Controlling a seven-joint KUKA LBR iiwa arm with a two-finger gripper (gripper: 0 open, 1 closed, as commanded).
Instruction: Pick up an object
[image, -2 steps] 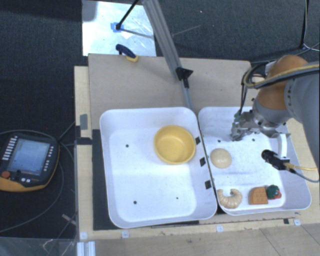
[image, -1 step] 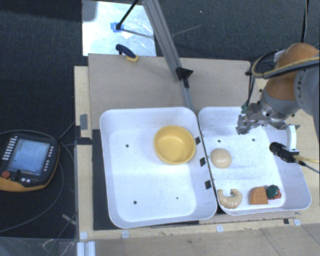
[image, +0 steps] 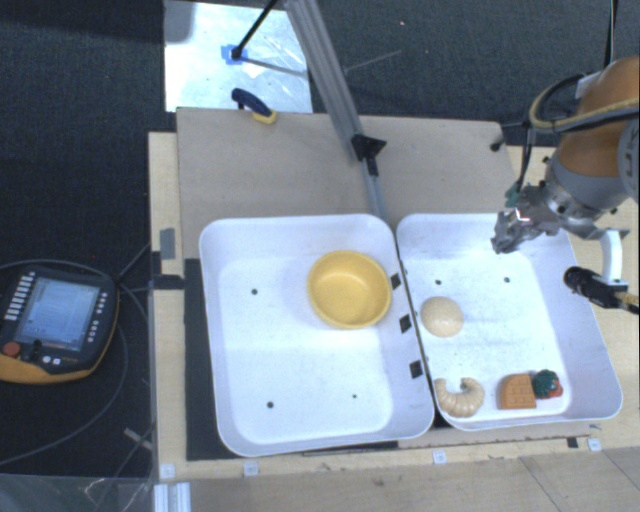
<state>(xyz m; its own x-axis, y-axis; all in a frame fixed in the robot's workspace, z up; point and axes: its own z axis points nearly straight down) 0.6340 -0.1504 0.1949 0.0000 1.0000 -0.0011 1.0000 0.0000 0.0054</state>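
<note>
Two white bins side by side: the left bin (image: 240, 400) carries a yellow bowl (image: 349, 288) at its one o'clock. The right bin (image: 590, 400) holds the candidates: a cream ball (image: 441, 316) near centre, a curled pastry piece (image: 460, 396) at seven o'clock, an orange block (image: 517, 391) with a green-red bit at five. The gripper (image: 508, 236) hovers at the bin's twelve o'clock, nothing in it, spread impossible to judge. Approach step, I'd say. Next: swing toward six and descend over one target.
</note>
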